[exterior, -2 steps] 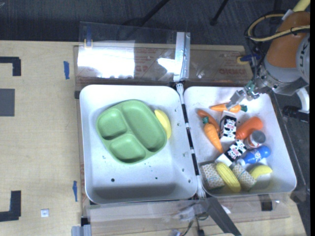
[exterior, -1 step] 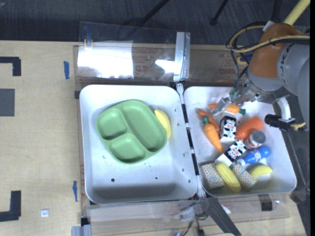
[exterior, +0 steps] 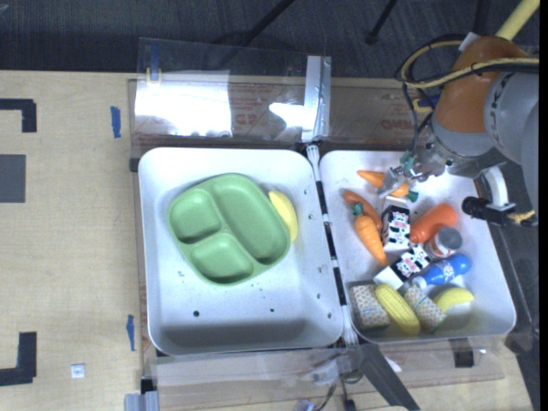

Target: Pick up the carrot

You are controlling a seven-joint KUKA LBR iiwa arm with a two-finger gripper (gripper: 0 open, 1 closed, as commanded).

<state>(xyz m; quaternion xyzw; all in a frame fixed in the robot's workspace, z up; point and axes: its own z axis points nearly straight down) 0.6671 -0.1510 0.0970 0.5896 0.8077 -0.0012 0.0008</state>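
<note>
Camera view: the slim orange toy carrot [exterior: 369, 236] lies in the right white bin [exterior: 501, 268], left of the clutter. Probably light, rigid, slick; grip mid-body. Jaw [exterior: 409, 176] state: cannot tell.

Pale wooden bench top [exterior: 68, 255] is lying to the left, carrying black angular markings [exterior: 19, 114] and short strips of blue tape [exterior: 115, 121]. A dark carpeted floor [exterior: 171, 7] is running across the top, crossed by thin black stand legs [exterior: 282, 11]. A clear plastic sheet [exterior: 223, 101] is glaring under overhead light behind the bins.
</note>
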